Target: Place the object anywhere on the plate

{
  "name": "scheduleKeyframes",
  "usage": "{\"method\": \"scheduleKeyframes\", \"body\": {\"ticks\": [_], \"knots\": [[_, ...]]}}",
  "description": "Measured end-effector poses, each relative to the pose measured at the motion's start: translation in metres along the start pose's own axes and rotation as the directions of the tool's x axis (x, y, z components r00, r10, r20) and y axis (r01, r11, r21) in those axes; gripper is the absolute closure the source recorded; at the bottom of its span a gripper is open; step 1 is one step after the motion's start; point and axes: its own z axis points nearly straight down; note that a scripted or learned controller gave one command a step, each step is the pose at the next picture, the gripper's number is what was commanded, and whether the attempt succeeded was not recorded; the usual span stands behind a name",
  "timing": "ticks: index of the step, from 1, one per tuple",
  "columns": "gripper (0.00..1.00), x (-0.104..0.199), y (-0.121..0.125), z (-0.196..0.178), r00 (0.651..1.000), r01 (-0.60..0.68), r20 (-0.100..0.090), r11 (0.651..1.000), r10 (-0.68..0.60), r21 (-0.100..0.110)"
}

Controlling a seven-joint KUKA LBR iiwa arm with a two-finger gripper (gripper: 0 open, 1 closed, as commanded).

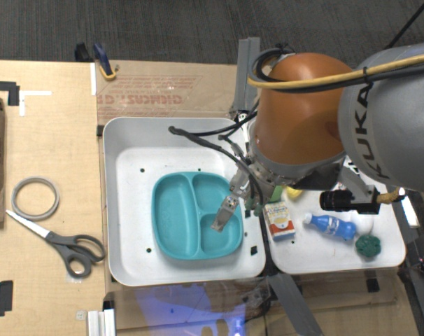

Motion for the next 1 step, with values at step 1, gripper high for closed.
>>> {"method": "scheduleKeyframes", "body": {"ticks": [1], "knots": [[0.00, -0.0360, -0.0576, -0.2189, 0.997, 0.079, 0.001, 0.997, -0.079, 0.000]]}}
